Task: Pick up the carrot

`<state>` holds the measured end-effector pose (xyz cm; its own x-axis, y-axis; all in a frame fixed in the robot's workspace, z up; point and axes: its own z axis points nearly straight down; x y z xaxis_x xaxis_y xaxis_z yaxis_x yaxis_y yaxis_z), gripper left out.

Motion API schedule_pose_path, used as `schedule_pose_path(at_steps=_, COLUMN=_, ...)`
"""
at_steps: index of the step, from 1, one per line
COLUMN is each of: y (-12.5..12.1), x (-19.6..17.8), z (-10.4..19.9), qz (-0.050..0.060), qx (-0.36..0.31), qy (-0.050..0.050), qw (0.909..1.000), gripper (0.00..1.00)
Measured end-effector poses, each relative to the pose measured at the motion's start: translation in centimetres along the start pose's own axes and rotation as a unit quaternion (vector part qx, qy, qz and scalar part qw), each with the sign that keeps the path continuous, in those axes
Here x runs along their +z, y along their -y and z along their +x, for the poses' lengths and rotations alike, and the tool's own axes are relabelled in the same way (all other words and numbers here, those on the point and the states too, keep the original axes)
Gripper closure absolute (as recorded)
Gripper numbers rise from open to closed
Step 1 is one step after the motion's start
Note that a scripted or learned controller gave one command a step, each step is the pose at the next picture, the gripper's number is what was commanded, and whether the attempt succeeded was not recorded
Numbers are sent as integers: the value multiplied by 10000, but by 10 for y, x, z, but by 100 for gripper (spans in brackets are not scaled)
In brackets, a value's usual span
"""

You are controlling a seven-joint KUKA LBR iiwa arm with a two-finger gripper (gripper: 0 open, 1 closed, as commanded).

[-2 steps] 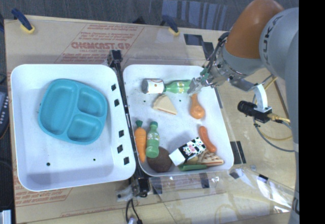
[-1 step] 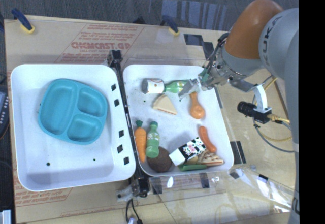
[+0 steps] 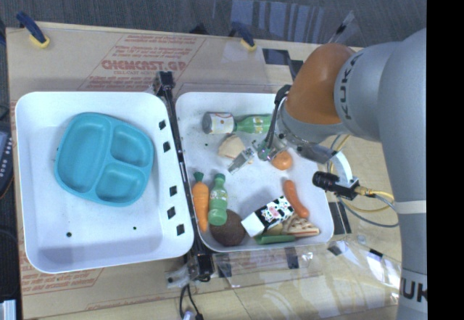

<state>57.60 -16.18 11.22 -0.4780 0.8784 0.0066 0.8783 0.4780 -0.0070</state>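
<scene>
Cardboard-topped bench [image 3: 130,57] carries both bins; we see the carrot [image 3: 200,202] lying against the right bin's [image 3: 190,104] left wall, well apart from our gripper [image 3: 250,155], its fingers parted, holding nothing

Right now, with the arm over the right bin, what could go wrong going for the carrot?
The carrot lies against the bin's left wall, touching a small green bottle, so the fingers may catch the wall or take the bottle instead. The gripper hangs over the bin's middle, by an orange ball, a possible mix-up.
</scene>
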Motion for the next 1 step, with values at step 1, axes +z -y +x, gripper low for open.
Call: schedule_pose_path(at_steps=1, y=1, x=18, z=-56, qz=-18, qx=-351, qy=39, qw=9994, gripper=0)
